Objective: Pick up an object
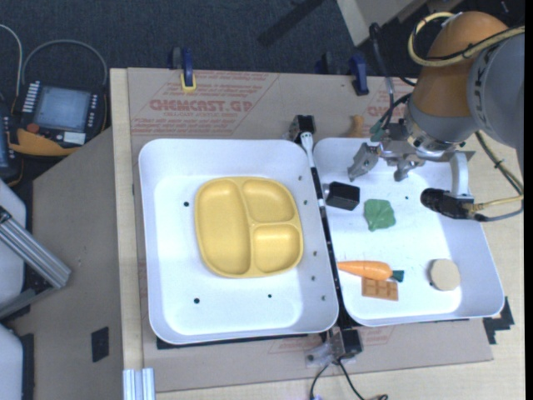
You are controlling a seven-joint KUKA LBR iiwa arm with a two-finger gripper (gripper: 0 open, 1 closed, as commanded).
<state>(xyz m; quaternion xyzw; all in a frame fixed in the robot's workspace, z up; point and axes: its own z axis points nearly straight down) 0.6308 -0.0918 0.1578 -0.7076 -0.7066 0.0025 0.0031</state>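
Observation:
My gripper (pixel 382 166) hangs over the far part of the right bin (pixel 475 294), its two grey fingers spread apart with nothing between them. A black block (pixel 342 195) lies just below and left of the fingers. A green leafy piece (pixel 380 215) sits a little nearer the camera, almost straight below the gripper. Farther forward lie an orange carrot (pixel 366 268), a brown waffle-like square (pixel 380 288) and a tan round piece (pixel 445 274).
The left bin (pixel 166 223) holds a yellow divided plate (pixel 248 225). A black cylindrical part (pixel 447 202) with a cable hangs by the arm over the right bin's right side. Blue clamps (pixel 188 67) stand at the bench's far edge.

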